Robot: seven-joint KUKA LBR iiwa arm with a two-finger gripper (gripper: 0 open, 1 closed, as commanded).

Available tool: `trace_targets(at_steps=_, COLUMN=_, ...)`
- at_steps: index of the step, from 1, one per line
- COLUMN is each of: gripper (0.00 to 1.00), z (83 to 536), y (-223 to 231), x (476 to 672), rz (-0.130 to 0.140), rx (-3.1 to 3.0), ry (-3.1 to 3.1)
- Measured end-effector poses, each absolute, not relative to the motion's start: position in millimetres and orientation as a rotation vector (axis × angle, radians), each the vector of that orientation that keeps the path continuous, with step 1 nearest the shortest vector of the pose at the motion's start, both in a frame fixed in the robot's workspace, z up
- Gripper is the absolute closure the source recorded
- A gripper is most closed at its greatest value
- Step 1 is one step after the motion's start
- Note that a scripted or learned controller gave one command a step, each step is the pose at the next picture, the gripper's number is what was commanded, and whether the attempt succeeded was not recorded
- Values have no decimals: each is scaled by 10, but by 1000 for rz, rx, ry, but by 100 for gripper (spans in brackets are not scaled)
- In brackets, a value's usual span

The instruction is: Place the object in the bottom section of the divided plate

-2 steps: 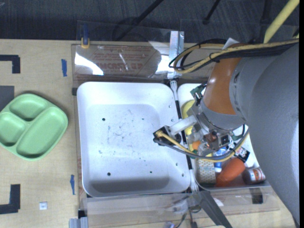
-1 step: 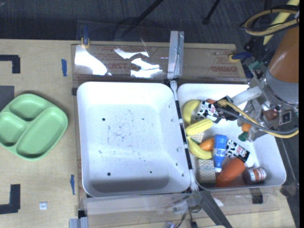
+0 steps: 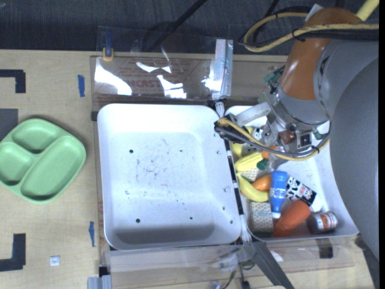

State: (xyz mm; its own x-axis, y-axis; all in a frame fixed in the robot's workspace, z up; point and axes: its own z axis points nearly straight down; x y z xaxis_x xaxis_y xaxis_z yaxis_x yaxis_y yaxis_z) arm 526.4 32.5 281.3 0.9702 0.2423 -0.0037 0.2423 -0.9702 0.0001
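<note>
Grey arm [image 3: 355, 131] with orange band [image 3: 307, 59], looming in from the right, wrist bent down over the right bin [image 3: 340, 206]. Claw [image 3: 257, 142] sunk low at that bin's upper left, among the clutter; open or closed, cannot tell, and nothing seen clamped in it. Yellow hose [image 3: 271, 26] looped behind the orange band.

Crowded together in the right bin: yellow banana-like pieces [image 3: 252, 161] just below the claw, blue bottle [image 3: 278, 188] with a white cap lying beside them, black-and-white patterned piece [image 3: 299, 189] touching the bottle's right side, orange-red rounded thing [image 3: 292, 217] below that, dark little jar [image 3: 322, 221] on its side near the bottom right corner, mesh-patterned item [image 3: 260, 212] at the bottom left. Which of these counts as the task's object, impossible to say; all of them inside the right bin, none on the plate.

Left bin [image 3: 162, 173] white, with faint scribbles and a few dark dots on its floor, touching the right bin along a shared edge.

Green divided plate [image 3: 13, 161] well apart, flat on the wooden worktop [image 3: 54, 233] to the left of both bins; two small sections at its upper side, one large section [image 3: 53, 167] at its lower right, bare green throughout.

Clear plastic sheet [image 3: 162, 74] standing behind the left bin, catching glare. Blue tape strips [image 3: 81, 84] and black corner marks [image 3: 15, 80] on the worktop.
</note>
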Motion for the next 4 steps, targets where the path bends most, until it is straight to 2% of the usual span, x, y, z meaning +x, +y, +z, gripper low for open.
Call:
trace_targets(at_steps=1, gripper=0, z=2813, y=323, x=5264, rz=-6, rx=3117, ry=383)
trace_targets(at_steps=2, gripper=100, z=2893, y=328, x=5272, rz=-10, rx=3116, ry=384)
trace_targets(at_steps=3, gripper=100, z=2843, y=368, x=5244, rz=-6, rx=3121, ry=357)
trace_targets(at_steps=4, gripper=100, z=3033, y=-472, x=4890, rz=-11, rx=3116, ry=402)
